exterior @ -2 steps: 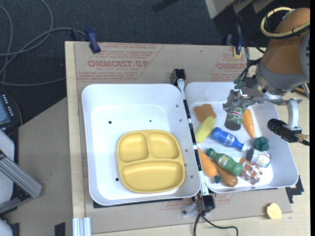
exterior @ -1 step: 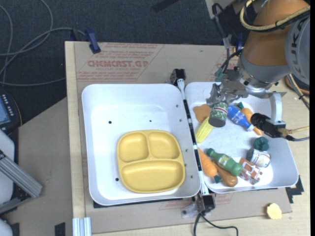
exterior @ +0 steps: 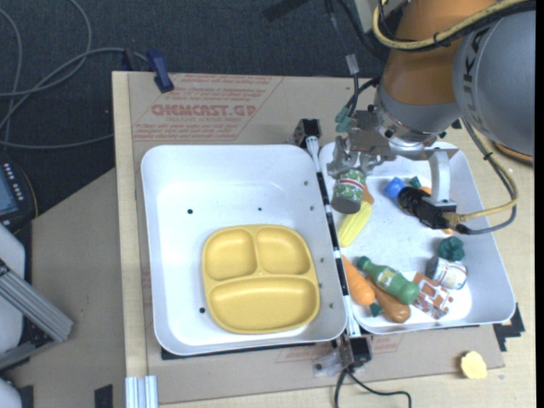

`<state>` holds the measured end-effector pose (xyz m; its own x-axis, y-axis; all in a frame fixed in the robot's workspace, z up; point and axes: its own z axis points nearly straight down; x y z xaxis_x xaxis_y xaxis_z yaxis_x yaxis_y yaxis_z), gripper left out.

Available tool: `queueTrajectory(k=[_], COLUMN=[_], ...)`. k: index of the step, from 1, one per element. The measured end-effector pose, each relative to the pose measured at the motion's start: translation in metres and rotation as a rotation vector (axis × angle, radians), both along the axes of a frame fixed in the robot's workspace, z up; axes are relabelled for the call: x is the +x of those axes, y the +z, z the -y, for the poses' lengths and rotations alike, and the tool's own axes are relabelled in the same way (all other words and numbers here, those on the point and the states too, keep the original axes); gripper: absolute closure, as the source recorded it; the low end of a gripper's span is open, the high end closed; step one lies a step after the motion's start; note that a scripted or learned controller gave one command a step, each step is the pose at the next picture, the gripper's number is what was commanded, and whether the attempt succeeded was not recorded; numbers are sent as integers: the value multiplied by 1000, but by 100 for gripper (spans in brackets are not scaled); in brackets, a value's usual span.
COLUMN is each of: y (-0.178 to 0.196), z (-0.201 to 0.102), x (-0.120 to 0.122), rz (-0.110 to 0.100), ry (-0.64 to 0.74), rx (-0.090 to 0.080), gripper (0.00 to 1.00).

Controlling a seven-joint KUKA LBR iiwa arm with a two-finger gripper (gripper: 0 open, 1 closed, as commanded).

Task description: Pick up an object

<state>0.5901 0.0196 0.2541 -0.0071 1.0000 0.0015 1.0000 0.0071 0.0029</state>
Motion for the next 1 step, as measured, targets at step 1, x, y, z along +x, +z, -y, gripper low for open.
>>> queueTrajectory(k=[1], y=[-7], z=[37], x=[-16], rz=[-6], ry=[-10], rx=[-2], gripper=[100])
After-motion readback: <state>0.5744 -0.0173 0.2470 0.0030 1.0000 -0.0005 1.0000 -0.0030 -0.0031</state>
